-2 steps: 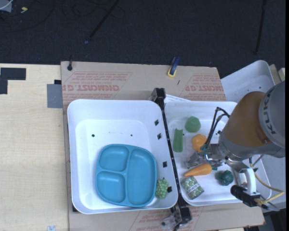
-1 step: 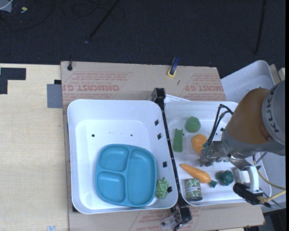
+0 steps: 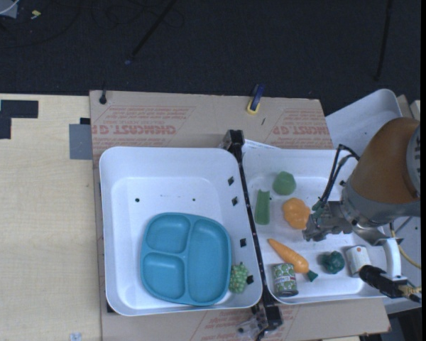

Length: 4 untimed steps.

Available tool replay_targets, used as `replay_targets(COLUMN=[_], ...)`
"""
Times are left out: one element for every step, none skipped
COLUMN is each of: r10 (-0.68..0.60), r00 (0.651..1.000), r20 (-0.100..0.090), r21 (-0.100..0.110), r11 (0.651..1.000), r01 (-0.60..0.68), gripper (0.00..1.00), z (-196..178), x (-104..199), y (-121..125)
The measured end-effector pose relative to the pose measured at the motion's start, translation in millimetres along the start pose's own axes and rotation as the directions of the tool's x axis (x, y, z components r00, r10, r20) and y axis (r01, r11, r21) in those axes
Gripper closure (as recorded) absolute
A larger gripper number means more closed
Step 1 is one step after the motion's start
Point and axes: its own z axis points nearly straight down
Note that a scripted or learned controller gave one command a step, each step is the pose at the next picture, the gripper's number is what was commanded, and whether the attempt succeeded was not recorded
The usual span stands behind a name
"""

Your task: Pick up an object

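End effector (image 3: 317,227) low in right bin (image 3: 309,163) beside orange fruit (image 3: 295,212)

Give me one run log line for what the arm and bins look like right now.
stage: reaching | gripper: low in right bin, beside orange fruit | grasp: none seen | left bin: blue divided plate, green grapes

Take the 2 white bins (image 3: 172,163) as your landmark: under them you see brown printed cardboard (image 3: 172,121) (lettering upside down), a blue-and-yellow clip (image 3: 255,99) at its far edge, pale wood bench (image 3: 37,219) left, dark carpet (image 3: 199,34) beyond.
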Motion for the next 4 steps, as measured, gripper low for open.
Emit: replay_targets(r10=[-0.006, -0.006, -0.010, -0.010], r00=[1.000, 1.000, 1.000, 1.000], r20=[0.000, 0.000, -0.002, -0.002], r21=[-0.001, 0.000, 0.003, 0.001], r11=[1.000, 1.000, 1.000, 1.000], r01=[0.006, 0.006, 0.010, 0.010], gripper=[1.00, 1.00, 1.00, 1.00], z=[-44, -70, -60, -72], x=[3, 3, 41, 81], y=[-5, -4, 26, 59])
